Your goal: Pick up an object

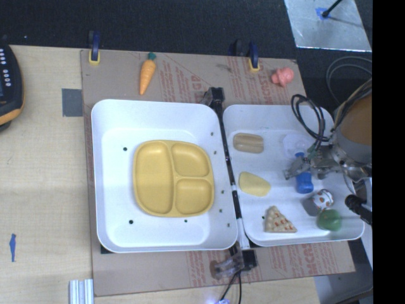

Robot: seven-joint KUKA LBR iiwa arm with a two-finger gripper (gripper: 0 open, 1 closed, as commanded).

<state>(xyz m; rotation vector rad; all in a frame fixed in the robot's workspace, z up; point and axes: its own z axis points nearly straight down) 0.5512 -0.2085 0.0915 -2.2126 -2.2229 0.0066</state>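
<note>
Blue cylinder (304,183) upright in right bin (253,234), just below gripper (309,164), jaws' state unclear

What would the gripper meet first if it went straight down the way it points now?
Probably the blue object: the gripper hangs right above it in the right bin, fingers pointing down. Depth is unclear, so the gap between them cannot be judged.

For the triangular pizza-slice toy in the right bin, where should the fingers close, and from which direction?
Probably from straight above. The triangular pizza-slice toy lies flat near the front wall of the right white bin, apart from the pale yellow wedge. Close across its two slanted sides at mid-length, where it is narrower than at the crust edge.
</note>
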